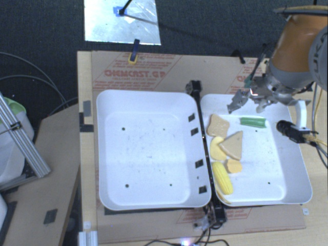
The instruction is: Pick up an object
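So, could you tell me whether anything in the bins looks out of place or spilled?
Nothing looks spilled or damaged. The toy food, including the corn cob and a green piece, lies crowded at the left side of the right bin; the gripper hovers above it.

I'm seeing the bench [66, 137] carrying a printed cardboard sheet [154, 70]; two white bins, left bin [148, 152] and right bin [287, 178], are sitting side by side on it, apparently touching along the middle.
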You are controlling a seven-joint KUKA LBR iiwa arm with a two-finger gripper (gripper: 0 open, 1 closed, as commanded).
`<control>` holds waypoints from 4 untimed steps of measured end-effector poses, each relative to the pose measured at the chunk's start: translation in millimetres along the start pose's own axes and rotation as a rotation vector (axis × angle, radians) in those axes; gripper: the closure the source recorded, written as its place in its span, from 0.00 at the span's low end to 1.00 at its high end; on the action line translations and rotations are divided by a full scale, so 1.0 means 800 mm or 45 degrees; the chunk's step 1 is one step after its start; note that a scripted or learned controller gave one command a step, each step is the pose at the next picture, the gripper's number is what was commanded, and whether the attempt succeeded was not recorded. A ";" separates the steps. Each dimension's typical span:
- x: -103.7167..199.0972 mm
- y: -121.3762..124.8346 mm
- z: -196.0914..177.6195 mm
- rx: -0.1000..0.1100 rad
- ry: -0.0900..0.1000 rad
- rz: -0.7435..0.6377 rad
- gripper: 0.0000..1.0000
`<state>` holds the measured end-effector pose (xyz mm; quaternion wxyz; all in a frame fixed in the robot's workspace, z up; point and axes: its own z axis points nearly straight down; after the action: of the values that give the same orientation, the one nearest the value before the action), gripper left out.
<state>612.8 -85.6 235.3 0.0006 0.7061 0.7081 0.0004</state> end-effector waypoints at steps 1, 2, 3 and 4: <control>-0.001 -0.044 0.182 0.015 0.001 0.003 0.00; -0.001 -0.037 0.157 -0.006 0.000 0.002 1.00; -0.006 -0.047 0.156 0.001 0.001 0.002 1.00; 0.004 -0.047 0.163 -0.001 0.000 -0.001 1.00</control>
<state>575.0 -82.6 105.2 0.0007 0.7059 0.7083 0.0006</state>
